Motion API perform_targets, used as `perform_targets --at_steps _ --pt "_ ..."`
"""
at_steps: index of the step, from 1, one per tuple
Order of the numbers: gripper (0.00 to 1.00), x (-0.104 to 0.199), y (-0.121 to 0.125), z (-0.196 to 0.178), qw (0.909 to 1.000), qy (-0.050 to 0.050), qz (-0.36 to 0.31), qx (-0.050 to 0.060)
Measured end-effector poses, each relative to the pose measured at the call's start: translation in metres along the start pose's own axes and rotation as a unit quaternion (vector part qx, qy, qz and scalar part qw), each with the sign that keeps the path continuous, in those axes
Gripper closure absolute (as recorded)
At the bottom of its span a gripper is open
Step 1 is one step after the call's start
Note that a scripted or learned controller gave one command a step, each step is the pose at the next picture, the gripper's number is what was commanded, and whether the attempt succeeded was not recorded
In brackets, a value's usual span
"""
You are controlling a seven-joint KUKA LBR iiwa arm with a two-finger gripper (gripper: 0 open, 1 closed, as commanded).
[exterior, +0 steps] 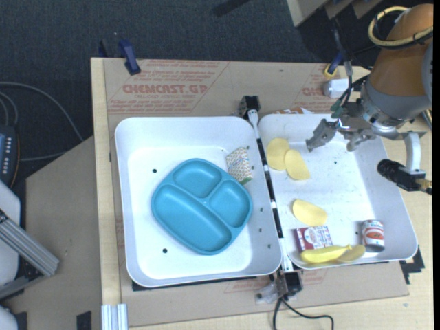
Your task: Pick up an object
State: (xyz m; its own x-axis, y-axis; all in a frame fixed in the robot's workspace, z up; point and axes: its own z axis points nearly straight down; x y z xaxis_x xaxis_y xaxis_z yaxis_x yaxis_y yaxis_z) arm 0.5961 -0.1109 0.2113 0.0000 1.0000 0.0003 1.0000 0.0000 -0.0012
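My gripper [338, 137] hovers over the far part of the right bin [385, 184], open, with nothing between its fingers. Just left of it lie two pale yellow slices [287, 158], side by side. A third yellow slice [309, 212] rests nearer the front. A small red box [313, 238], a yellow banana [333, 254] and a small red-and-white can [373, 234] sit along the right bin's front edge.
The left bin [137, 150] holds a blue divided plate [201, 205] and a small patterned crumpled item [239, 163] by the wall between the bins. A black clamp [249, 106] sits at the far end of that wall. The arm's grey and orange wrist [399, 67] comes in from the upper right.
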Motion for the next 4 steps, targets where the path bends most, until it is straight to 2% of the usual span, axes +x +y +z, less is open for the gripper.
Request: perform_targets --at_steps 1,2,3,4 --pt "0.00 0.019 0.028 0.087 1.0000 0.000 0.000 0.001" --pt "0.00 0.010 0.028 0.127 1.0000 0.000 0.000 0.000" --pt "1.00 0.010 0.028 0.116 1.0000 0.000 0.000 -0.001" --pt "0.00 0.010 0.028 0.116 1.0000 0.000 0.000 -0.001"
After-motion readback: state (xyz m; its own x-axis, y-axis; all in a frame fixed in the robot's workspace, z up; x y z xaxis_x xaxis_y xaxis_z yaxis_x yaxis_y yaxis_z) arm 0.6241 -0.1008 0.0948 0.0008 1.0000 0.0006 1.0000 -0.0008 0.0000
